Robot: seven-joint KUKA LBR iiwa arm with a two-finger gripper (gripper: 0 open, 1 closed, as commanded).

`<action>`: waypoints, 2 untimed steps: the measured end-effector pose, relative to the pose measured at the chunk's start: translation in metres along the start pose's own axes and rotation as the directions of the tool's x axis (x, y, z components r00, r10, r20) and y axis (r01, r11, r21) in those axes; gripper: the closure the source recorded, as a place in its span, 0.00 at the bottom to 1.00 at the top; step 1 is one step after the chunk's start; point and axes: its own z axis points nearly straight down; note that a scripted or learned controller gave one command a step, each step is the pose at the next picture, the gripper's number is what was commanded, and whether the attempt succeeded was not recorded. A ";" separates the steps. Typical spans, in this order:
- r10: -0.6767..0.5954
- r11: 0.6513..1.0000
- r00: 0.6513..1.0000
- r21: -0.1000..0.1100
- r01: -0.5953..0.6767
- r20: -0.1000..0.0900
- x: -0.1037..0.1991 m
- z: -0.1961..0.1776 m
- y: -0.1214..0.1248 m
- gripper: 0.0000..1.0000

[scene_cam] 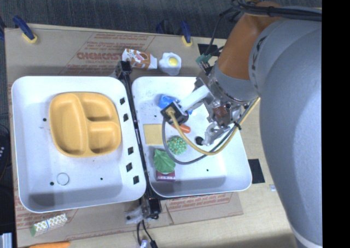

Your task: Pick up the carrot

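Observation:
The carrot [185, 128] is a small orange piece lying in the right bin [235, 173], near its middle. It pokes out from under the arm's black cylinder and yellow cable. My gripper [210, 133] hangs low over the same bin, just right of the carrot, under the grey wrist with its orange band. Nothing can be made out between its fingers, and the wrist and cables hide much of them.
Also in the right bin are a blue object [165, 100], a yellow slice [154, 134], a green knobbly ball [176, 145] and a green leafy item on a dark red pack [163, 163]. A yellow divided plate [85, 122] fills the left bin [24, 148]. A small carton [136, 58] and a fried-egg toy [170, 63] lie behind the bins.

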 end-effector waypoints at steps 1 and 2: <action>0.023 1.000 1.000 0.001 -0.023 0.002 0.031 0.108 0.041 0.00; 0.101 0.995 0.995 0.000 -0.101 0.000 0.114 0.106 0.056 0.00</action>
